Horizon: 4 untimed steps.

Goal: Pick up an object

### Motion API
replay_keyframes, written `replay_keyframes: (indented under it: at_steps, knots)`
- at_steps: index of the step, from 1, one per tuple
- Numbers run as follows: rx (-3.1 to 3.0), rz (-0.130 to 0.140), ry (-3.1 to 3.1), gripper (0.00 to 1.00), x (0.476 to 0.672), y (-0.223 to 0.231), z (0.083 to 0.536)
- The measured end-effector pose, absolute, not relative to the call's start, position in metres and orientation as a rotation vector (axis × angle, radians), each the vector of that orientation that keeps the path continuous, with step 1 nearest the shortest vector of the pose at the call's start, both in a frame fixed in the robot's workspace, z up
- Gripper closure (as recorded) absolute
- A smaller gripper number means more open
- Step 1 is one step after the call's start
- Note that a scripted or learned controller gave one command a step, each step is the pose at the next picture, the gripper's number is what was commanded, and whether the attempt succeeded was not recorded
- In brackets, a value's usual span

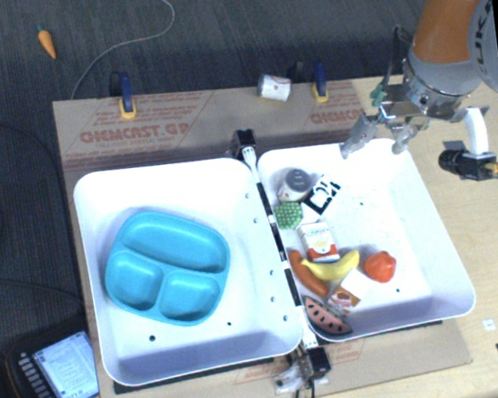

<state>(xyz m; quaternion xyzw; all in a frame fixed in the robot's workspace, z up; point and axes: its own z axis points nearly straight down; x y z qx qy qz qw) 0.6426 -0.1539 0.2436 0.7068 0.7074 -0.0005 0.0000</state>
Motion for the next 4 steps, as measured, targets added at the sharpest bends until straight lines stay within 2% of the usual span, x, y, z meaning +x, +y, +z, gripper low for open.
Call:
replay_keyframes:
  at_steps: [1,2,3,4]
  knots:
    - [2.22,0.001,2.22,0.0,0.56,-0.176,0.087]
    - [2.215,0.007,2.213,0.0,0.51,-0.126,0.088]
    - [2.214,0.009,2.211,1.0,0.511,-0.127,0.099]
    - [2.22,0.001,2.222,1.0,0.492,-0.085,0.185]
